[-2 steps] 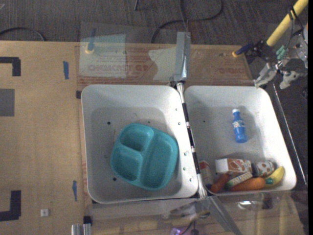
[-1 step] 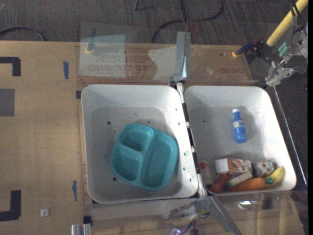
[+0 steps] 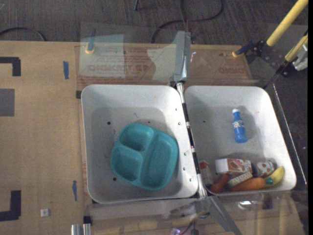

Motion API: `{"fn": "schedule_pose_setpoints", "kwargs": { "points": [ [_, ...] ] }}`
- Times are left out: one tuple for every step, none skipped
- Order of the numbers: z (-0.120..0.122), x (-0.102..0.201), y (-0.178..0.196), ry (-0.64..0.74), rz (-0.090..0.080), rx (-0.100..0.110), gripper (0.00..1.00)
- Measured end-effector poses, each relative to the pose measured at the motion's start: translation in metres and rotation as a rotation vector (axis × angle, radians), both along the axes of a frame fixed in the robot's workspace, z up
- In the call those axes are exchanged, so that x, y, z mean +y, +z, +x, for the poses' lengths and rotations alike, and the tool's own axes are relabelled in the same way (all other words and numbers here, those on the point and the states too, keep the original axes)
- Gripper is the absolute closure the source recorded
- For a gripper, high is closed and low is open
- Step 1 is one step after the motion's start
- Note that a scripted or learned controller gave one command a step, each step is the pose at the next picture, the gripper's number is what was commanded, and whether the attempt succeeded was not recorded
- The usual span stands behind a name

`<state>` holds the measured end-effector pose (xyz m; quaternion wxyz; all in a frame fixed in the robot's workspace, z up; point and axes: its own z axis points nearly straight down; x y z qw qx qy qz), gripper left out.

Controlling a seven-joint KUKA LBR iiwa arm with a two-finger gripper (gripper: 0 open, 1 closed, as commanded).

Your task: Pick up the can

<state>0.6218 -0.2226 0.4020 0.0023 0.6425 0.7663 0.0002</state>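
The task is judged to be at its opening step: the can (image 3: 235,165) has not yet been lifted. It appears to lie on its side in the right bin (image 3: 274,112), at the near wall, in a tight cluster. A small red-and-white container (image 3: 265,168) and a banana (image 3: 277,175) are just beside it, a carrot (image 3: 250,184) is touching it from below, and a blue bottle (image 3: 239,126) lies well apart. A teal plate (image 3: 144,155) is seen in the left bin (image 3: 98,106). How wide the jaws stand cannot be told, and nothing can be said to be held. For the next move, the jaws would have to be opened wide, brought down astride the can, and kept clear of the carrot.
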Motion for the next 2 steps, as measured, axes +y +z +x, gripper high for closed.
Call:
{"fn": "schedule_pose_setpoints", "kwargs": {
  "points": [
    [0.019, -0.001, 0.034, -0.079, 0.000, -0.001, 1.00],
    [-0.069, -0.001, 0.034, -0.096, 0.002, 0.003, 1.00]
  ]
}}
